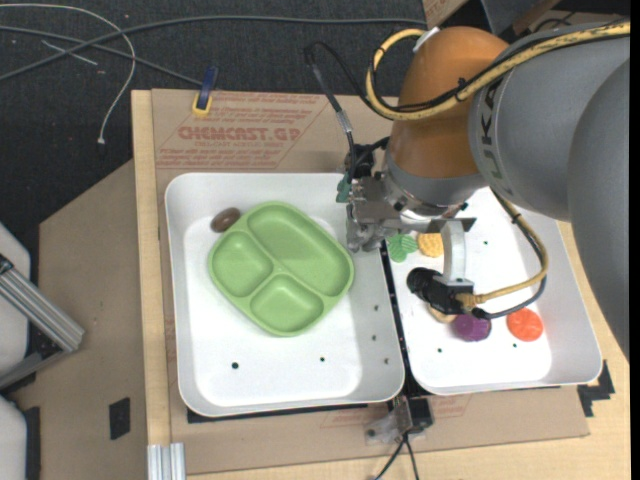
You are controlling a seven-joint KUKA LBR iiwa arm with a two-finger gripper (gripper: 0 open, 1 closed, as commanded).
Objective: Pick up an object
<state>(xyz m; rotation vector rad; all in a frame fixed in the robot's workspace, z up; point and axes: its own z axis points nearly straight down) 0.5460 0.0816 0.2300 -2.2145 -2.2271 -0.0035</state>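
In the camera view, the gripper (pixel 362 233) hangs over the wall between the two white bins; whether it is spread or closed cannot be told. Just beside it, in the right bin (pixel 520 368), lie a small green piece (pixel 401 247) and a yellow piece (pixel 430 243). A purple object (pixel 473 327) and an orange object (pixel 524 324) lie nearer the front. The left bin (pixel 270 378) holds a green divided plate (pixel 280 268) and a brown object (pixel 225 219).

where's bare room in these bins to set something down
Left white bin: the front strip below the green divided plate. Right white bin: its front edge, below the round purple piece and round orange piece. Crowded near the hand.
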